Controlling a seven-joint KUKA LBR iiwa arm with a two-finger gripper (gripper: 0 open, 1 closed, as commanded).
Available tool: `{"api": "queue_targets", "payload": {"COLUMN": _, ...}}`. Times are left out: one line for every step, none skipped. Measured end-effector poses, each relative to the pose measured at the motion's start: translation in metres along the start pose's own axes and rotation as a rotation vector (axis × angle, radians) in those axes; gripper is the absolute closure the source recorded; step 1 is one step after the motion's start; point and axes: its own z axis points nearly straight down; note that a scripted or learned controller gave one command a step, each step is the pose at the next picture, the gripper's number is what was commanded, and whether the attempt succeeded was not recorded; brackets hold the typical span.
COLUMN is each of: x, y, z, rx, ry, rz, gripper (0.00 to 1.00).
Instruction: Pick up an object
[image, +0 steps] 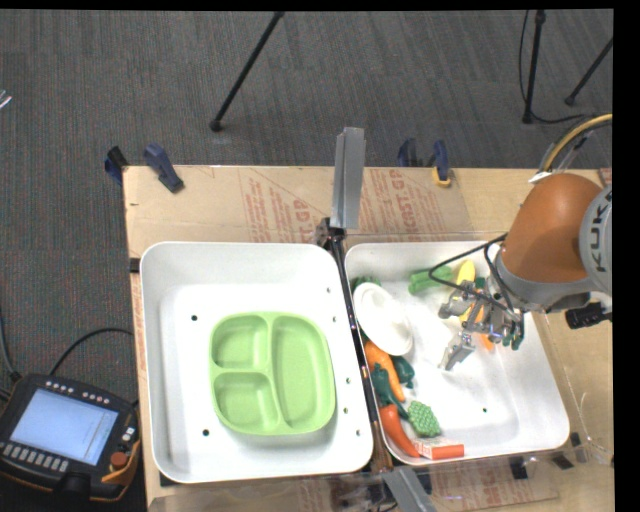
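Found the gripper (458, 330) poised over the bare floor of the right bin (520, 400), fingers spread apart, nothing between them. Noted objects crowded along that bin's left wall: a white dish (385, 318), an orange carrot (377, 360) just below it, a green checked piece (425, 418) nearer the front. Spotted a yellow piece (465, 270) near the far wall. Saw a green divided plate (272, 385) lying in the left bin (165, 300).

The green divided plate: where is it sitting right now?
The green divided plate lies flat in the middle of the left bin, well away from the gripper over the right bin.
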Motion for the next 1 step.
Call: {"api": "queue_targets", "payload": {"x": -0.0243, "y": -0.0302, "z": -0.0006, "rx": -0.001, "ry": -0.002, "rz": -0.083, "gripper": 0.0}}
